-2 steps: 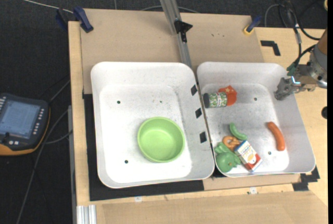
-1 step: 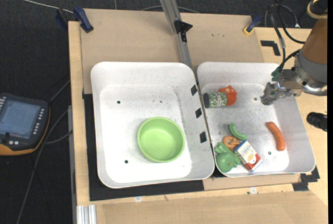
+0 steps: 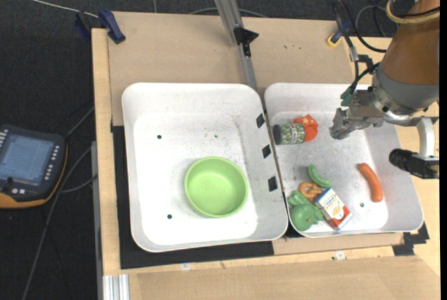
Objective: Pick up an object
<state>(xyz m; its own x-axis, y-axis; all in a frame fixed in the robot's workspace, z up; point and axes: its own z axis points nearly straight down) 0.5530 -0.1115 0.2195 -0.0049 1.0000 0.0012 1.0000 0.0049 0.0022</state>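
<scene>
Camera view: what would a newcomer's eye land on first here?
Probably the lime-green bowl, alone in the left bin. Next, the colourful clutter in the right bin: an orange sausage-shaped toy and a small carton near the front. The arm's end effector hangs over that bin's back, beside a small bottle.

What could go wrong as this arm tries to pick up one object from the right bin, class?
1. The small bottle lies on its side, so it may roll away when the gripper beside it closes in.
2. The juice carton, green toys and orange piece crowd one corner of the right bin; a grasp there could catch two things or jam against the wall.
3. The orange sausage lies flat and slim, so it may slip out.
</scene>
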